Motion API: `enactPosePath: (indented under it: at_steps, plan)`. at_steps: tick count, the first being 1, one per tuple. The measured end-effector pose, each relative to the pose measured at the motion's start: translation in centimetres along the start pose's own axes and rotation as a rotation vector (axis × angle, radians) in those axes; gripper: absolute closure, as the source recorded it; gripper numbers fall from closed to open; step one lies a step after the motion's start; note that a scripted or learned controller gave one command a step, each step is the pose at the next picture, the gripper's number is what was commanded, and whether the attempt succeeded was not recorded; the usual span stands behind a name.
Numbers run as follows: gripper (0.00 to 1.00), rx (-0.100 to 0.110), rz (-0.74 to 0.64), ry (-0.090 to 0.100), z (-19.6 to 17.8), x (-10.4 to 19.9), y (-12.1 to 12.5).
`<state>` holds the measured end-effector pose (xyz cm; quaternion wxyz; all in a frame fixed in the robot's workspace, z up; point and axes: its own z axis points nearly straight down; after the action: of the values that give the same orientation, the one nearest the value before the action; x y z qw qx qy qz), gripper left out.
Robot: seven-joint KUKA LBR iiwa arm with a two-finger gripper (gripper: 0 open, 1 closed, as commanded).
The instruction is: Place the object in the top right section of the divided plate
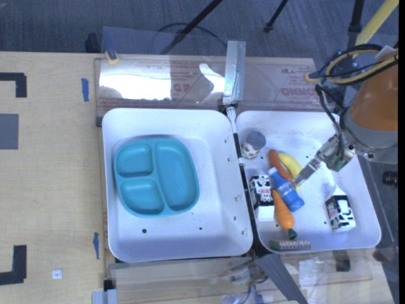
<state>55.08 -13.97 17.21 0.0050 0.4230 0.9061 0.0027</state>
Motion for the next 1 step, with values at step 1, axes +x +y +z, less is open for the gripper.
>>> enactPosePath:
  at_steps: [1]
  plan:
    - [1.00, -0.005, 0.002, -0.004, -1.05, -0.14, 0.09]
